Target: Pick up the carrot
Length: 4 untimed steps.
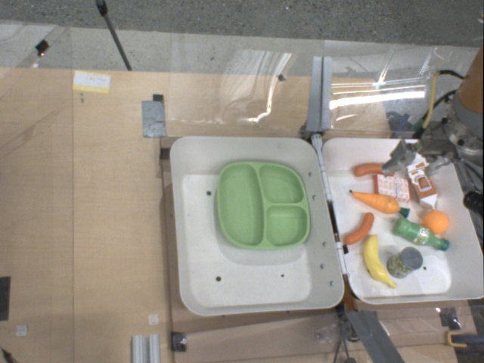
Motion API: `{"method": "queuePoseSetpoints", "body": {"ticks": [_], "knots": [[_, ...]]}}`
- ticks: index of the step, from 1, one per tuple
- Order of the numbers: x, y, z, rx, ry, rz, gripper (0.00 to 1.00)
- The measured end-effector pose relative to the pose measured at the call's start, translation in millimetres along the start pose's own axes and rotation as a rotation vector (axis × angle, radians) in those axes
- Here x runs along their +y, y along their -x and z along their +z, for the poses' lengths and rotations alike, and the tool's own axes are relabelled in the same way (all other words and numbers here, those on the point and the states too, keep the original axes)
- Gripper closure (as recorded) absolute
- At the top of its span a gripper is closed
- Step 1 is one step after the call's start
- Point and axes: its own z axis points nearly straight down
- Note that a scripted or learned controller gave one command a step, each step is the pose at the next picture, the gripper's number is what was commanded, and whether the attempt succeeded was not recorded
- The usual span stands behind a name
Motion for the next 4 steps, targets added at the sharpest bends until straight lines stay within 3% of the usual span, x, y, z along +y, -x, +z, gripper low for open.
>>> {"method": "queuePoseSetpoints", "body": {"ticks": [1,2,3,4], "knots": [[-52.0,14.5,167.3,-0.002,0.012,-0.045,0.0],[44.9,48.2,173.5,-0.002,0.001,0.082,0.0],[88.2,-9.2,177.9,0.003,-0.023,-0.008,0.0],[98.1,18.5,132.0,-0.002,0.002,-0.054,0.0]]}}
